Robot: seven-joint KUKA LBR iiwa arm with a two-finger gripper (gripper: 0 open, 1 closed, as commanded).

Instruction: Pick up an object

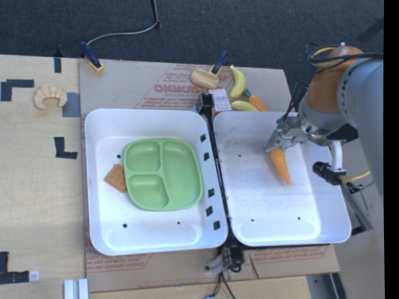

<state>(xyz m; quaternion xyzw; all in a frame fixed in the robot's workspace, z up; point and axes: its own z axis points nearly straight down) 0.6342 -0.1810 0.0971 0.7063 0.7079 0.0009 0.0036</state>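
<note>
Left bin, nearest part bare; further in, green divided plate with an orange cracker tucked at its left edge. Right bin: toy carrot lying in upper middle, thick end toward gripper. Gripper sits right at carrot's upper end; finger opening and any grip cannot be told. Beyond bins: bananas, bread roll. Croissant far left on bench.

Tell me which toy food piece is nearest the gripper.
The orange carrot in the right bin: it lies right at the gripper. The cracker sits in the left bin, and the bananas lie outside, beyond the bins.
</note>
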